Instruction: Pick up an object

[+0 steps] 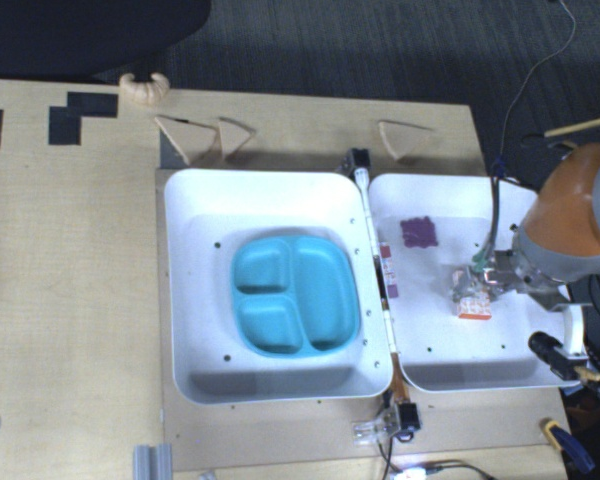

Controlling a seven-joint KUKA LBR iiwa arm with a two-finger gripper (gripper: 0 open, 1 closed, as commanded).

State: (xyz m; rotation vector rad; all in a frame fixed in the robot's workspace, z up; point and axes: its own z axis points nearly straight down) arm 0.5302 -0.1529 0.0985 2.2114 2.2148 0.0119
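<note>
Dark grey carpet filled the far part of the scene, and a pale wooden bench (70,298) took up the rest, with a few black cut-out marks near its far left corner. A black rounded shape was cut off by the top left edge, too dark to identify. Three thin triangular brackets stood along the far side of the bins.

On the left sat the left bin (195,218), shallow and white, holding a turquoise divided tray (295,293) with three compartments, lying flat near the bin's middle. A narrow black-and-white strip ran along the seam between the two bins, with small red and purple labels on it that were too small to read.

The right bin (430,363) lay just beside it. In its far part rested a small purple block (419,232), apart from everything else. Nearer and further right lay a small white and orange-red object (473,306), its shape hard to make out. The gripper (477,280) hung directly over that object, touching or almost touching its top; whether the jaws were apart or together could not be told, since the metal parts blurred into the object beneath. Behind it, the grey arm with its orange band (570,213) was cut off by the right edge. A thin cable trailed from the arm toward the far right corner.
</note>
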